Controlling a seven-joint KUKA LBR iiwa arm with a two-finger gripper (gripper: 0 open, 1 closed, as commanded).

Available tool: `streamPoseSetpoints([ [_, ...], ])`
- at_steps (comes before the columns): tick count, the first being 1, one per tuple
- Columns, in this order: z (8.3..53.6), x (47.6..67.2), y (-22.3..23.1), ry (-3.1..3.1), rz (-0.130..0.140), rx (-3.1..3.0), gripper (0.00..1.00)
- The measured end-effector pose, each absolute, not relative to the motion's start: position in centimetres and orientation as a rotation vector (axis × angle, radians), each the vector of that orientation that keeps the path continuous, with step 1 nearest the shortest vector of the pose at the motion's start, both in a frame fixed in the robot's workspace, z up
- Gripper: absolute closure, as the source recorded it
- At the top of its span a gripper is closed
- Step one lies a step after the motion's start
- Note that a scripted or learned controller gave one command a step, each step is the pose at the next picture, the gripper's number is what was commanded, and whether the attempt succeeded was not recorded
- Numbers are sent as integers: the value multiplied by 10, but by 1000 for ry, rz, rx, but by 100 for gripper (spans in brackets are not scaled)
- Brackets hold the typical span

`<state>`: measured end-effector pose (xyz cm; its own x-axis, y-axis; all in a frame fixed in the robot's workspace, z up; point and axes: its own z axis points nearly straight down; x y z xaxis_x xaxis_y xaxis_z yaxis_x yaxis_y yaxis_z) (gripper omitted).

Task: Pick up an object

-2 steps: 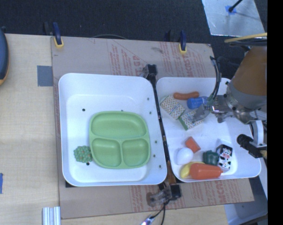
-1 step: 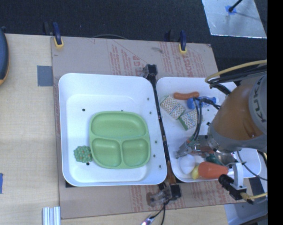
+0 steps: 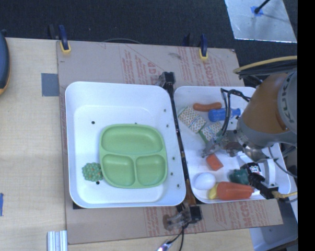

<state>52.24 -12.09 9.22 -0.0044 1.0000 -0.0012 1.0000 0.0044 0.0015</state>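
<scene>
Orange-red small block (image 3: 214,162) in the right white bin (image 3: 184,95) looks like the likely target. It lies near the bin's middle, just beside the two-finger gripper (image 3: 213,148) of the grey arm with the orange band (image 3: 264,111), which reaches in from the right. Whether the pincer is wide, narrow or closed on anything, I cannot tell; the tips are dark and blur into the clutter.

Risks, as judgement: the bin is crowded. A checkered green-white packet (image 3: 192,118) and another green patterned piece (image 3: 210,132) lie touching or nearly touching the gripper, so it could nudge or catch the wrong item. A white egg-shaped ball (image 3: 203,181) and a long red-orange carrot-like toy (image 3: 231,191) sit near the front wall; a push could jam the block against them. The block is small and low, so it may slip out.

The block looks stubby, matte and slightly tilted. The left white bin (image 3: 73,140) holds a light green divided plate (image 3: 132,156) and a green knobbly ball (image 3: 92,171).
</scene>
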Motion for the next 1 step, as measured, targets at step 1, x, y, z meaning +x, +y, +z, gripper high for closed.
streamPoseSetpoints([
  [1, 102, 520, -121, 2231, -4, 2217, 100],
])
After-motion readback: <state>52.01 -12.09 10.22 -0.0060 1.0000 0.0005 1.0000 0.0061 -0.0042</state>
